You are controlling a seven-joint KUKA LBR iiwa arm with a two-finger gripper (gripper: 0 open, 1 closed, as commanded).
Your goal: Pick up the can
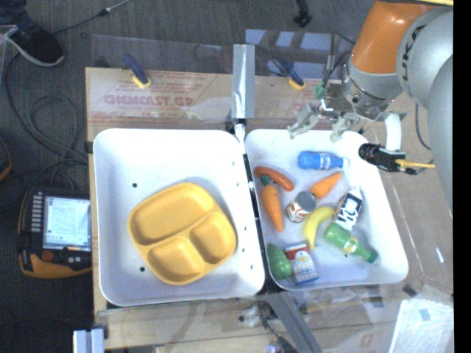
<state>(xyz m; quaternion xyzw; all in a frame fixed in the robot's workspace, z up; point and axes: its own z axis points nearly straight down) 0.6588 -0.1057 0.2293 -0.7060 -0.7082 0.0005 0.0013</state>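
A small can (297, 209) with a grey top and a red and white side stands in the middle of the right bin (390, 267). It sits between an orange carrot (273, 206) and a yellow banana (316, 225). My gripper (319, 128) hangs over the far edge of the right bin, well behind the can. It is open, its two fingers spread wide with nothing between them. A blue bottle (321, 160) lies between the gripper and the can.
Around the can lie a red sausage (274, 176), a second carrot (326, 184), a black and white pack (349, 209), a green bottle (350, 243), a green vegetable (278, 261) and a red and blue tin (301, 262). The left bin (118, 160) holds a yellow divided plate (182, 231).
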